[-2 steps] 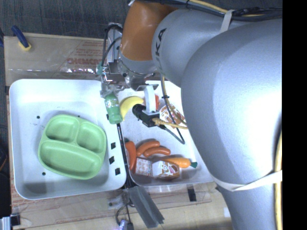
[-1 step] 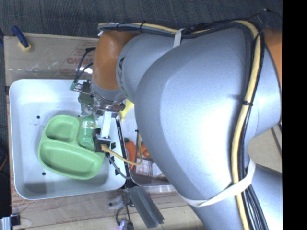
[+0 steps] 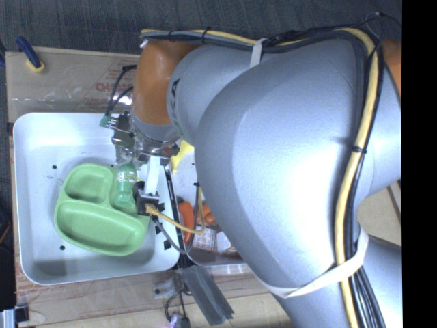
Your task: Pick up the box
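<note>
My gripper [image 3: 125,182] hangs low over the left bin [image 3: 34,156], right above the inner edge of a green divided plate [image 3: 95,217] that lies on the bin floor. Nothing shows clearly between the gripper's tips. The big grey arm [image 3: 287,156] hides most of the right bin. Under the arm's edge, a corner of a printed carton [image 3: 220,242] peeks out beside an orange item [image 3: 205,216]; this may be the box, though most of it is hidden.
A yellow object [image 3: 183,152] shows at the divide between the bins, just under the wrist. A blue-and-yellow tool [image 3: 29,53] lies on the brown board behind the left bin. The left bin's far and left floor is bare white.
</note>
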`<state>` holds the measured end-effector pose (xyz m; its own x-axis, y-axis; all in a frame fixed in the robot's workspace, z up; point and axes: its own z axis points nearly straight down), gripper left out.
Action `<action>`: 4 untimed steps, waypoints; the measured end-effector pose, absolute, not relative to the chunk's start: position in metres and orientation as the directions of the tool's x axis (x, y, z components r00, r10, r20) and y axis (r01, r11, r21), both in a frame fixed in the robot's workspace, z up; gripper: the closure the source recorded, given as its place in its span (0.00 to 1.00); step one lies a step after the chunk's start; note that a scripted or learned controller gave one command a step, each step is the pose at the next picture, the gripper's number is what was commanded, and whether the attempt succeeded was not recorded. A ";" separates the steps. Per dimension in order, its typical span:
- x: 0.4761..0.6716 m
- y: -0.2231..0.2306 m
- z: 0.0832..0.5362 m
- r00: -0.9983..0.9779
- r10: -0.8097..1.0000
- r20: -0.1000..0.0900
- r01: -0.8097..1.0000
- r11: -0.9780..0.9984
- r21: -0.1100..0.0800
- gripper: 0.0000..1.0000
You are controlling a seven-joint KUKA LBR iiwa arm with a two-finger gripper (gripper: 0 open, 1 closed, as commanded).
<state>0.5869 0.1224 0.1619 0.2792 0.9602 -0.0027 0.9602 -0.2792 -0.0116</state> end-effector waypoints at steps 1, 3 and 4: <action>0.587 0.123 0.171 0.274 0.962 -0.003 0.962 -0.274 -0.016 1.00; 0.480 0.205 0.097 0.772 0.635 0.011 0.635 -0.773 0.002 1.00; 0.521 0.203 0.176 0.858 0.514 -0.001 0.514 -0.858 -0.002 1.00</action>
<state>0.5208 0.2025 0.1757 0.8580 0.5136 -0.0014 0.5136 -0.8581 -0.0017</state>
